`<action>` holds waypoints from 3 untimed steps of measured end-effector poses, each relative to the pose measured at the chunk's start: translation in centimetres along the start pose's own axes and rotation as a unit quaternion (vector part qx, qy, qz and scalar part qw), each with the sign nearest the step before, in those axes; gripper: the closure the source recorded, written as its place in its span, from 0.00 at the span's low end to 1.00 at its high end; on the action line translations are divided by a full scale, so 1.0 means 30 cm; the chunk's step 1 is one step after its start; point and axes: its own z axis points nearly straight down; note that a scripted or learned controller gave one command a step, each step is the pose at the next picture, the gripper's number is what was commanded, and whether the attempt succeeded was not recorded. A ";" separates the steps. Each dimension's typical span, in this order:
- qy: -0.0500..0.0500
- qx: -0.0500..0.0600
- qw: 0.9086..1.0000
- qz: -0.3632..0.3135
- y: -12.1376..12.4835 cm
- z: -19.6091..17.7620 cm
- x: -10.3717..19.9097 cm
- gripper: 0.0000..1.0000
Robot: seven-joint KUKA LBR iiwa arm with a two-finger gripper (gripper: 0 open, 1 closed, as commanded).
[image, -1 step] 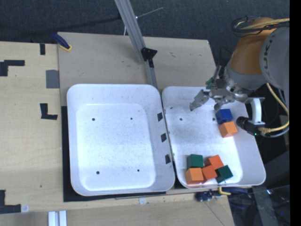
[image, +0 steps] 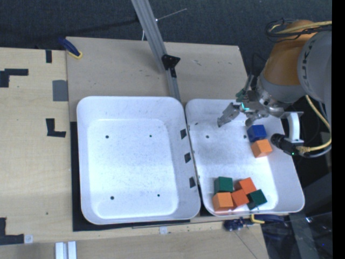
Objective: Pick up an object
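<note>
One blue cube [image: 257, 132] sits half hidden (wrist overlapping) beside orange cube [image: 262, 148].

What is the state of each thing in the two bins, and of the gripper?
gripper: above the right bin, nothing seen between its fingers
blue block: lying loose
orange block: lying loose beside the blue one
cluster of green and orange blocks: bunched at near edge
right bin: holds all blocks
</note>
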 end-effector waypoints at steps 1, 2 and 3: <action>-0.001 0.002 1.000 0.000 0.000 0.146 0.010 0.00; -0.001 0.003 1.000 0.000 -0.007 0.328 0.012 0.00; 0.000 0.001 1.000 -0.001 -0.002 0.284 0.015 1.00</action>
